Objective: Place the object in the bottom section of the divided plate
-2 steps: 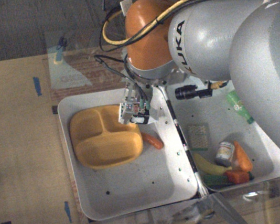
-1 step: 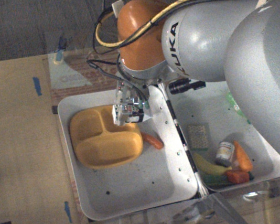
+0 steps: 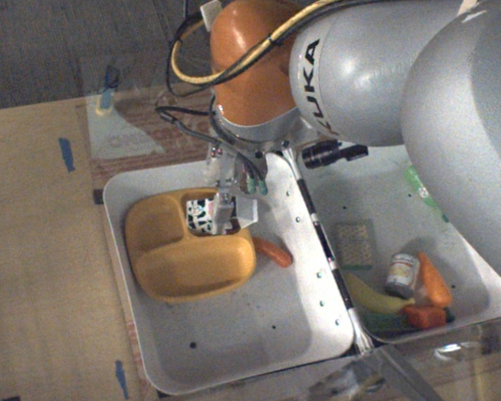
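The gripper (image 3: 225,210) holds a black-and-white object (image 3: 199,216) over the yellow plate (image 3: 185,263); a carrot (image 3: 273,252) lies just beside the plate.

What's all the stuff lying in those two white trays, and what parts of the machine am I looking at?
divided plate: one, yellow-orange, left bin
black-and-white object: one, in the plate's upper right section, under the gripper
carrot: one, orange, left bin, by the plate's right edge
banana: one, yellow, right bin
can: one, small, right bin
orange and red pieces: a few, right bin's lower corner
left bin: one, white
right bin: one, white
arm: one, grey and orange, reaching from the right
gripper: one, over the plate
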### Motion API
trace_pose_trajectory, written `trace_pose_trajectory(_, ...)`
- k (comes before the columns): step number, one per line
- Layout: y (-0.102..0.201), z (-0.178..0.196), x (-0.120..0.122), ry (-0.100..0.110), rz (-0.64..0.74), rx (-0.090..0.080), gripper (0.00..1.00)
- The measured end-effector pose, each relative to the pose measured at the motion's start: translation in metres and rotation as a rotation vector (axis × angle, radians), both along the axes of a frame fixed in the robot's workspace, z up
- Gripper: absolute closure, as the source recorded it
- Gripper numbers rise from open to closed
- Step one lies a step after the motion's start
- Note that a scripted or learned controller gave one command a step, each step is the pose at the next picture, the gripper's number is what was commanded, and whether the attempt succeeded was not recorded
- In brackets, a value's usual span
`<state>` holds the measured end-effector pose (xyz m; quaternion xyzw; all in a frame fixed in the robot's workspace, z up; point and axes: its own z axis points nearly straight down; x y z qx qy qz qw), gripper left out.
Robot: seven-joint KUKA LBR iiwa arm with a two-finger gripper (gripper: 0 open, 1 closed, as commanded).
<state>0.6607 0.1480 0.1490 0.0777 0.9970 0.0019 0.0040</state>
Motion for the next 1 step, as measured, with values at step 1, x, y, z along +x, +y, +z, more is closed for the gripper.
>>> trace_pose_trajectory(1, -0.0336, 0.1329, -0.0028, -0.001, -0.022, -0.001, 0.0)
